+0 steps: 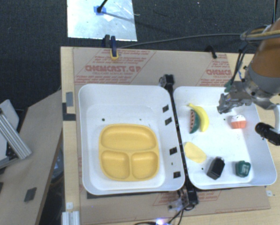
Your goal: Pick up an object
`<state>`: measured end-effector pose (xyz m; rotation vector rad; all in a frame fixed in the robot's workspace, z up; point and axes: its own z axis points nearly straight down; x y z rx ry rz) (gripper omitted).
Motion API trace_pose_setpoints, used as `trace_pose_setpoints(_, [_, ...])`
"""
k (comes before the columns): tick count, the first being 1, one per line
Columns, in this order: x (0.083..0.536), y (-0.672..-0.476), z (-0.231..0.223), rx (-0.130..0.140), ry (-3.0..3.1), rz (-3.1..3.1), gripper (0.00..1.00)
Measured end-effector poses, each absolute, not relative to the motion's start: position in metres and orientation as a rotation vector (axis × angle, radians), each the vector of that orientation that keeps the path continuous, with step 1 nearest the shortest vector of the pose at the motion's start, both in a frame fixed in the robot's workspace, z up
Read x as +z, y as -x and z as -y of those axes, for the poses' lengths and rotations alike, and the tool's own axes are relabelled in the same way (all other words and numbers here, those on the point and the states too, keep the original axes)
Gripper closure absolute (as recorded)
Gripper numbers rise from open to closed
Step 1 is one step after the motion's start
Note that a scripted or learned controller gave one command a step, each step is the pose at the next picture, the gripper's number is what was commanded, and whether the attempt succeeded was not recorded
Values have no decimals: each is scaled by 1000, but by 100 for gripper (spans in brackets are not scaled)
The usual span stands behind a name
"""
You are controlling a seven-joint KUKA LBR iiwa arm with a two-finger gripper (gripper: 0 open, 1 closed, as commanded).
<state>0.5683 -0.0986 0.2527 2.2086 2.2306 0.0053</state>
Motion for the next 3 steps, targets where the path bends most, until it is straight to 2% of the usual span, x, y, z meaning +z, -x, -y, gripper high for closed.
trace_pose_setpoints(2, [238,-605,-12,6,-2209,-2232,100])
trace_pose_setpoints(3, [224,-612,-64,4,-2211,-2232,100])
